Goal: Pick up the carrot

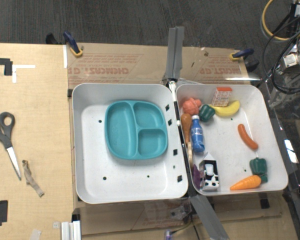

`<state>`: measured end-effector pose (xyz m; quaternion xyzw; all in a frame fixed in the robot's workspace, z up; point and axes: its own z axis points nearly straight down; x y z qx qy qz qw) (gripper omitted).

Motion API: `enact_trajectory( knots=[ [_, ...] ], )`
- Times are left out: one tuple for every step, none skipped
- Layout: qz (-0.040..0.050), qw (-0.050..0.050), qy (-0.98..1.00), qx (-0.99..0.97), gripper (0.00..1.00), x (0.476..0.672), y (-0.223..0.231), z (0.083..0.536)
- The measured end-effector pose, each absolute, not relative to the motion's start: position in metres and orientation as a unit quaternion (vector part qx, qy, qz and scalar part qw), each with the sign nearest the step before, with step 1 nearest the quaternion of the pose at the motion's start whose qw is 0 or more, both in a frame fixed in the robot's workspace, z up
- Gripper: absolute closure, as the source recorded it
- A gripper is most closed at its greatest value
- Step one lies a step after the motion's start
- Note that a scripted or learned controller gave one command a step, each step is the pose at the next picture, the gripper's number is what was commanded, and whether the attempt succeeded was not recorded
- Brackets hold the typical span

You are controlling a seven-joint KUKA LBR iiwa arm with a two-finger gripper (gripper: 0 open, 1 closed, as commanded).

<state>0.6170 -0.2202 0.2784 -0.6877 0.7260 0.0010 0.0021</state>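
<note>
Carrot [246,183] hugs right bin's [270,114] near wall, green pepper [258,165] touching behind

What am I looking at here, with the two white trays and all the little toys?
This is one camera fixed above a workbench, looking down at a slant. A robot arm normally reaches in from the right side. Two shallow white plastic bins sit side by side. The left bin holds a teal divided plate. The right bin holds toy food: an orange plastic carrot near its front right corner, a yellow banana, a reddish sausage, a blue bottle and a small black-and-white carton. The robot's job is to lift the carrot, which lies untouched. Grey-handled scissors lie on the wooden board at left.
</note>
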Motion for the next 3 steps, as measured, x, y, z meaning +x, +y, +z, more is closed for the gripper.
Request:
enact_trajectory(
  knots=[
    [-0.0007, 0.003, 0.666, -0.746, 1.0, 0.653, -0.22, 0.276],
    [0.0001, 0.002, 0.606, -0.795, 1.0, 0.642, -0.217, 0.261],
    [-0.0005, 0.003, 0.426, -0.905, 1.0, 0.66, -0.213, 0.277]
  ],
)
